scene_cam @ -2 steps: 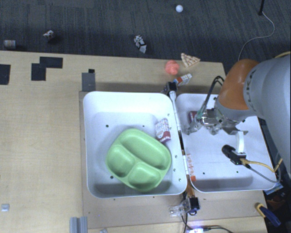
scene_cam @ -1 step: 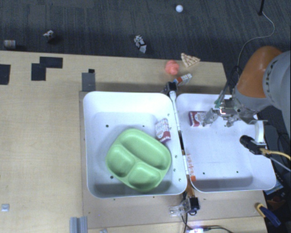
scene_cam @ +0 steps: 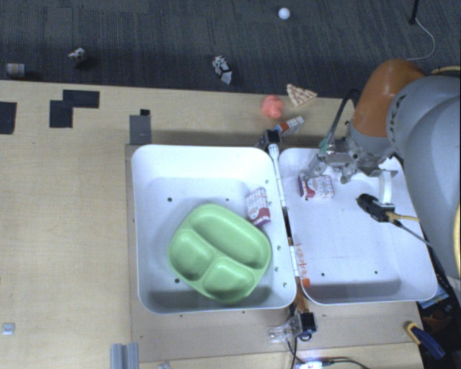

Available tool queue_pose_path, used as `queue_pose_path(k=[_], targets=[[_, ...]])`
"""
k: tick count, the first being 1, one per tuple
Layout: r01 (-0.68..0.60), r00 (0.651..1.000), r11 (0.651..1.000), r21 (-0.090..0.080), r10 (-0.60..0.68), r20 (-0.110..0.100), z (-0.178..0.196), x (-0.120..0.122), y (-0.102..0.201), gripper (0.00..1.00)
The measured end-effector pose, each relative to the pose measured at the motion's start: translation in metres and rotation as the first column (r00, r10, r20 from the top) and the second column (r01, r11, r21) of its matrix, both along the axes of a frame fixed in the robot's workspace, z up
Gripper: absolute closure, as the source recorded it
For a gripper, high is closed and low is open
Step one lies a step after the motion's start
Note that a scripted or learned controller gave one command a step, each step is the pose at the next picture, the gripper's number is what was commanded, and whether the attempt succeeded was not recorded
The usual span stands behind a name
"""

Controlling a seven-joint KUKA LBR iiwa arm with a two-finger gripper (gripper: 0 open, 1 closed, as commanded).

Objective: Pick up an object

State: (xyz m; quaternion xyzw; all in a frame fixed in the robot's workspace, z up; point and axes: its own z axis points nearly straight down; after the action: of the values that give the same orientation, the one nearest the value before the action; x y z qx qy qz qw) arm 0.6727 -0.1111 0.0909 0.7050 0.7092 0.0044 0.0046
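Gripper (scene_cam: 322, 171) hangs low in the right bin (scene_cam: 360, 277), upper left part, touching a small red-and-white packet (scene_cam: 319, 187); whether it is clamped I cannot tell. Lower left, a green divided plate (scene_cam: 218, 251) fills the left bin (scene_cam: 151, 216), another packet (scene_cam: 257, 205) just beyond it.

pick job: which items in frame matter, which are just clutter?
Job:
- pincer, low in the right bin
- red-and-white packet, just below it
- second packet, left bin
- green divided plate, left bin

Clutter:
- orange ball
- pizza-slice toy
- white ball
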Motion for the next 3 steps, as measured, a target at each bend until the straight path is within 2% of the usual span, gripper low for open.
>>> queue_pose_path(k=[1,2,3], targets=[[-0.005,1.000,1.000,-0.001,0.005,0.008,0.013,0.002,0.001,1.00],[-0.001,1.000,1.000,0.003,0.001,-0.006,0.096,-0.002,0.097,1.00],[-0.001,1.000,1.000,0.003,0.001,-0.008,0.133,-0.004,0.187,1.00]])
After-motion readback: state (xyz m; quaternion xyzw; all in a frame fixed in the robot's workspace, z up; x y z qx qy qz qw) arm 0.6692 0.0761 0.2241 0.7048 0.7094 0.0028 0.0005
